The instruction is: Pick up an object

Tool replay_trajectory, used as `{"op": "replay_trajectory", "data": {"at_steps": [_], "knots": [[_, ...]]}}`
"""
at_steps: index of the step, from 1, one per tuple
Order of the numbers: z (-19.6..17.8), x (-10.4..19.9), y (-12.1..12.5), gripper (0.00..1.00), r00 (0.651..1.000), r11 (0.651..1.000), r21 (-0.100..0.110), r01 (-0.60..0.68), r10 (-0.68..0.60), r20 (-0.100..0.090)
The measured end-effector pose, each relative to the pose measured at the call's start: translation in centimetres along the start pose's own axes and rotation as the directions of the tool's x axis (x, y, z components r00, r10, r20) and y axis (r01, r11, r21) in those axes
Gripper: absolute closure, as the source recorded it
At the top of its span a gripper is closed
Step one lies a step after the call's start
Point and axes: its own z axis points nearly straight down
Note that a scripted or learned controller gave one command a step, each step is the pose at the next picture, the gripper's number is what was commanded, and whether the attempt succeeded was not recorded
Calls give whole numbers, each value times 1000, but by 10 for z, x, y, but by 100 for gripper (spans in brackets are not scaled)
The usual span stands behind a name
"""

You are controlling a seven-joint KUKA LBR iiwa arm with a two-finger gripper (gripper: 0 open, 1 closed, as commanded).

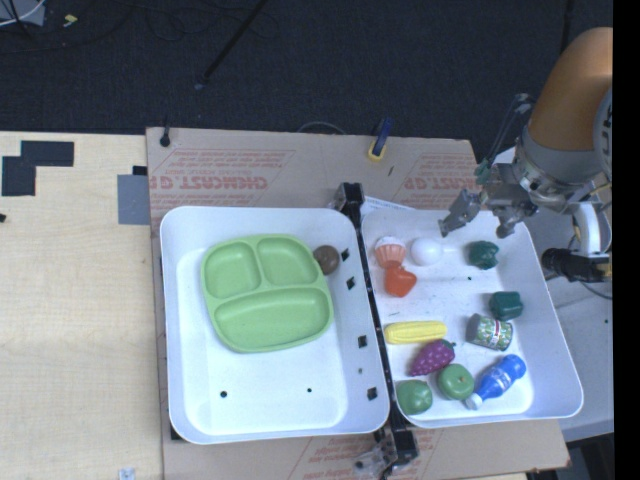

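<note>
Table [70, 318]: pale wood surface, with a sheet of printed cardboard under both bins
Left bin [185, 368]: shallow, white, holds a green divided plate [266, 292] lying flat in its upper half; a small brown ball [326, 258] rests just beside the plate's upper right corner
Right bin [555, 368]: shallow, white, touching the left bin along a black clamp strip, and carries the toy food
Arm [572, 88]: grey with an orange band, reaches in from the right above the right bin's top right corner
Pincer [482, 216]: fingers spread apart and released, grasping nothing, hanging over the bin's upper rim, above and between the white egg and the dark green piece
Upper row: a pink-and-white cupcake [390, 251], a white egg [427, 252] just beside it, a dark green vegetable [483, 255] further right
Middle: an orange-red piece [400, 282] under the cupcake, a yellow corn cob [415, 332], a dark green block [505, 305], a small tin [490, 332]
Lower row: purple grapes [431, 357], two green apples [414, 397] [455, 381], a blue bottle [497, 380] lying tilted near the bottom right corner
</note>
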Motion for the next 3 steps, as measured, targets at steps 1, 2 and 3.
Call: {"op": "replay_trajectory", "data": {"at_steps": [1, 2, 3], "knots": [[-8, 0, 2, 0, 1000, 1000, -14, 2, -2, 2], [36, -1, -1, 0, 1000, 1000, -8, 2, -2, 1], [94, -4, -9, 0, 1000, 1000, -8, 2, -2, 1]]}}
